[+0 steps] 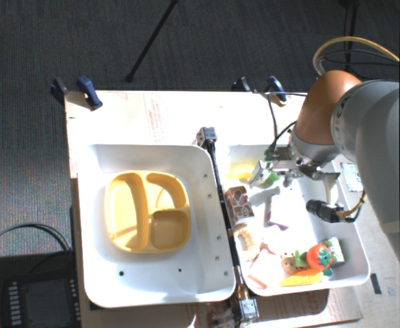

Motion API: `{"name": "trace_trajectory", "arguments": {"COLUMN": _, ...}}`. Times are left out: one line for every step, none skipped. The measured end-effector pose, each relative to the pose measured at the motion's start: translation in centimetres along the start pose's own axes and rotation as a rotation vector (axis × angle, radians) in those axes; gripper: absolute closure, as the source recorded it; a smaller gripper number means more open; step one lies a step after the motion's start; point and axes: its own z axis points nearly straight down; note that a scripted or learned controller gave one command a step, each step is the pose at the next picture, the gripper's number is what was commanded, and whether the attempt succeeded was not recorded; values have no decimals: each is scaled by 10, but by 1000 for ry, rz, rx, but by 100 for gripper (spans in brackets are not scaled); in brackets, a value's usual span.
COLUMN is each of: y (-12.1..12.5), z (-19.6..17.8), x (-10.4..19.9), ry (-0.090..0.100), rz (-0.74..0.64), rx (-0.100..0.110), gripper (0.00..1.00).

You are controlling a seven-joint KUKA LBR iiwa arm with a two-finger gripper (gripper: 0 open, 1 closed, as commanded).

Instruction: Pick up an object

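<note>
Pincer [271, 175] low over right bin [353, 268], upper part; state unclear. Small green object [271, 178] beneath: looks light, grasp across middle.

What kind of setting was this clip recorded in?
Probably a robotics lab bench: two shallow white plastic bins clamped side by side, a grey arm with an orange band reaching in, and a tripod leg on dark carpet.

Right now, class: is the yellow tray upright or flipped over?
Upright: the yellow tray in the left bin shows its three hollows facing up.
</note>
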Motion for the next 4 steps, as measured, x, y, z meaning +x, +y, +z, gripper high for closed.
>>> {"name": "trace_trajectory", "arguments": {"y": -1, "z": -9, "x": 0, "ry": 1, "rz": 1, "rx": 4, "gripper": 100}}
{"name": "trace_trajectory", "arguments": {"y": -1, "z": -9, "x": 0, "ry": 1, "rz": 1, "rx": 4, "gripper": 0}}
{"name": "trace_trajectory", "arguments": {"y": -1, "z": -17, "x": 0, "ry": 2, "rz": 1, "rx": 7, "gripper": 100}}
{"name": "trace_trajectory", "arguments": {"y": -1, "z": -17, "x": 0, "ry": 2, "rz": 1, "rx": 7, "gripper": 0}}
